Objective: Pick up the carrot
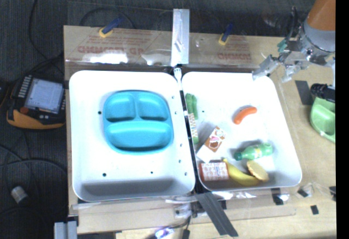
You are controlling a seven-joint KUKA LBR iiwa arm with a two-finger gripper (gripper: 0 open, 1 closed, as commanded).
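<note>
The carrot (244, 114) is a small orange piece with a reddish end. It lies on the floor of the right bin (272, 96), in its upper right part, with bare white floor around it. My gripper (272, 72) hangs over the bin's far right corner, up and to the right of the carrot and well apart from it. Its two fingers are spread open with nothing between them.
The right bin also holds a green vegetable (191, 105) by its left wall, a small carton (215, 139), a green bottle (253, 151), a banana (240, 175) and a brown packet (214, 171). A blue divided plate (137, 121) lies in the left bin (87, 139).
</note>
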